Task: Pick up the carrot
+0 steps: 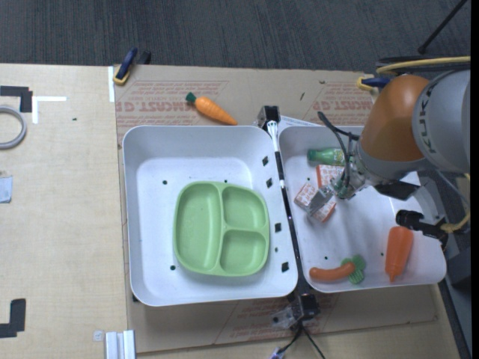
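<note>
Bench is tan board with two white bins side by side. Left bin, well left of the claw, holds a green divided plate, flat. Up-left of the claw, outside the bins, a carrot lies on cardboard, long axis slanted, green end up-left, tip down-right. Claw sits low in right bin among small packets; cannot tell its state. Down-right: another orange vegetable, nearly upright.

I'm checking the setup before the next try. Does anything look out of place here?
Yes: one carrot lies outside both bins, on the cardboard behind the left bin. The other carrots sit in the right bin.
</note>
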You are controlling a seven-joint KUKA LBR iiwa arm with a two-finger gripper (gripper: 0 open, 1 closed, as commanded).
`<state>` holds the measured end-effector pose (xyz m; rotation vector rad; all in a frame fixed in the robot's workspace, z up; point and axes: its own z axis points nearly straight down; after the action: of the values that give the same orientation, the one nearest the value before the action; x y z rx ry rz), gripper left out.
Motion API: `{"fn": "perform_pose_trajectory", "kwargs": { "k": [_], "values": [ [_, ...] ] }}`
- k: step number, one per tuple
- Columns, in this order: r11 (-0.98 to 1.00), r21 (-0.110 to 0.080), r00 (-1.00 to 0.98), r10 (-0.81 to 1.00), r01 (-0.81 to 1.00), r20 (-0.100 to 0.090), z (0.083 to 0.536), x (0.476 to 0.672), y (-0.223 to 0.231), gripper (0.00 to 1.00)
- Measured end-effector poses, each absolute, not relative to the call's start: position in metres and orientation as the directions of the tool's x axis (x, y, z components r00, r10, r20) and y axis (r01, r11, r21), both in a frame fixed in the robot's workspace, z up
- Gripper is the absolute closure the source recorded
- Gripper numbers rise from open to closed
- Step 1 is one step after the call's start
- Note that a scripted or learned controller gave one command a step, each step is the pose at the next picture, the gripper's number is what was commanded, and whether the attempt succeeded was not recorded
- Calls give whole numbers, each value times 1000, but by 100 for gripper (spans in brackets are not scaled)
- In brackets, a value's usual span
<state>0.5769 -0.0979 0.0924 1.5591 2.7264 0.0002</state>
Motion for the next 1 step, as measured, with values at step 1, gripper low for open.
{"fn": "perform_pose_trajectory", "kwargs": {
  "k": [1],
  "values": [
    [612,1,-612,791,791,-2,192,621,-89,0]
  ]
}}
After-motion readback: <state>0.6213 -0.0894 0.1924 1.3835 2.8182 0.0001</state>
